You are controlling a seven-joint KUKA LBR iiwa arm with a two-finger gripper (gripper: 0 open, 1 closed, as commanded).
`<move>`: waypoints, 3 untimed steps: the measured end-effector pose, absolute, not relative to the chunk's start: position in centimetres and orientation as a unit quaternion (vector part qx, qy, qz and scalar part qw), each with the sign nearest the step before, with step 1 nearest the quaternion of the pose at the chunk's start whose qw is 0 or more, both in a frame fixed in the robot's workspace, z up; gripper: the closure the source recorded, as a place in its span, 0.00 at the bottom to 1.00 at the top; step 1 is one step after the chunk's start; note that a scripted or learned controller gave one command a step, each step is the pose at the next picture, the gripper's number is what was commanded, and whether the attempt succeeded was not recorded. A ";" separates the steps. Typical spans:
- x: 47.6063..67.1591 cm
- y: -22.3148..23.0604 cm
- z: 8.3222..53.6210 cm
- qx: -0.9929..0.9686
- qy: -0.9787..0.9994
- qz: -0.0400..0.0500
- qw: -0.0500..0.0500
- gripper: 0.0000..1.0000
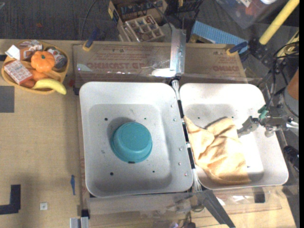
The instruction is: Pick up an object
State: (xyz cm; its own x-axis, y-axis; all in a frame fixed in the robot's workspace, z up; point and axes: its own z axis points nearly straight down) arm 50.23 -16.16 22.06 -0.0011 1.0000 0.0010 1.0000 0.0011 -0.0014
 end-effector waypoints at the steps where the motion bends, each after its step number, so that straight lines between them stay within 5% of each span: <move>1: 55.8 -16.8 9.6 -0.657 -0.754 -0.001 -0.001 0.00; 2: 59.5 -12.2 8.9 -0.610 -0.792 -0.003 -0.005 0.00; 3: 59.5 -12.4 10.0 -0.612 -0.791 -0.004 -0.007 1.00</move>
State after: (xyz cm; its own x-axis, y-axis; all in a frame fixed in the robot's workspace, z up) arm 59.55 -12.43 10.02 -0.2502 0.9682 -0.0062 0.9681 0.2502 0.0159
